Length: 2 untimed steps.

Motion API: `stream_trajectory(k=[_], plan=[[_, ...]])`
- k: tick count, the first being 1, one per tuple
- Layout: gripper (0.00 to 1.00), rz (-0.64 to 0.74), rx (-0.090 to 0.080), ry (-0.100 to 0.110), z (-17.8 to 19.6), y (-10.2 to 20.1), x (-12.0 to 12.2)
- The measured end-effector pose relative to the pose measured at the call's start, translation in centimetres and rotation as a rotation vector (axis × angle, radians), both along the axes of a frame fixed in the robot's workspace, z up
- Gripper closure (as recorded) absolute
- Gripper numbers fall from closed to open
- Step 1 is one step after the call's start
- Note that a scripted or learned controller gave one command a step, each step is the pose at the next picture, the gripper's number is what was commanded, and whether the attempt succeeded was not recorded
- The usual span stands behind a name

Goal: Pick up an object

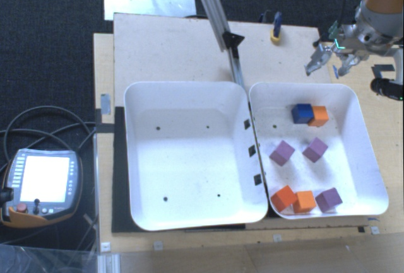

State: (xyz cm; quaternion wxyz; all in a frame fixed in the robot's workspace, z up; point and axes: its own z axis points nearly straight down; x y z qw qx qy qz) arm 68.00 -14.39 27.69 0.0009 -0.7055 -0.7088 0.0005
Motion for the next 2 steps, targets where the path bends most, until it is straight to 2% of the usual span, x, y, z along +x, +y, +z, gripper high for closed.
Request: stream_trajectory(k=[1, 2], plan=[[0.0, 0.001, -0.002, -0.004, 0.3, 0.0, 0.1], [0.0, -0.001, 0.0, 0.001, -5.3, 0.7, -0.6]])
